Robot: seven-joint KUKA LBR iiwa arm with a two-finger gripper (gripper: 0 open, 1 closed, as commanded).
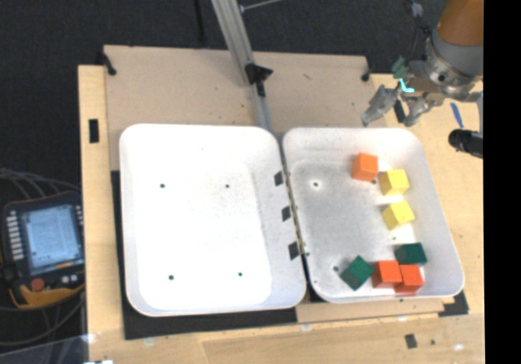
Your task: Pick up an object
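Left bin (138,191): white, shallow, on the desk (317,69), a few dark specks on its floor.

Right bin (326,151): white, shallow, edge to edge with the left one. Contents, left to right:
- green block (356,272), near front wall, turned cornerwise to the bin's sides.
- orange block (365,166), toward the back, nearest of all to my jaws.
- orange block (387,273), just beside the green one.
- yellow block (394,182), just beside the back orange block.
- yellow block (398,214), mid-bin, slightly skewed.
- orange block (410,276), touching its orange neighbour at the front wall.
- dark green block (410,254), just behind that pair.
All are cubes; none has a long axis I can name.

My jaws (393,105): above the desk just behind the right bin's back rim, apart from every block. They stand parted, with nothing between them.

Surroundings: tan desk on a dark floor; metal post (232,20) slanting across the back; handheld control pendant (45,244) at far left.
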